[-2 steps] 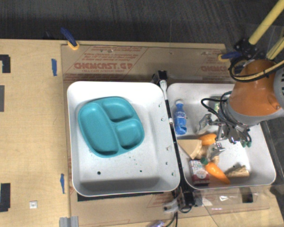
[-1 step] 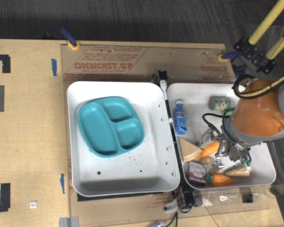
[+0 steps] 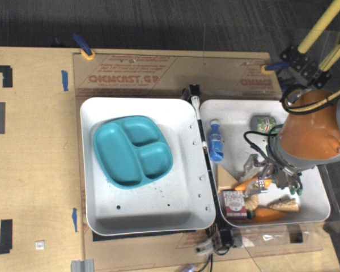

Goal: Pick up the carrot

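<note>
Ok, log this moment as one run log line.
arm: over right bin | gripper: low among items, by carrot | grasp: unconfirmed | left bin: teal divided plate

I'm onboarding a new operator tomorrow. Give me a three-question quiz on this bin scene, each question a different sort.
1. True or false: the teal tray lies in the left bin.
2. The carrot lies: A) in the left bin, B) near the right bin's front edge, C) on the tray.
3. Fill in: the blue bottle lies by the right bin's ____ wall.

Key: 1 true; 2 B; 3 left.
</note>
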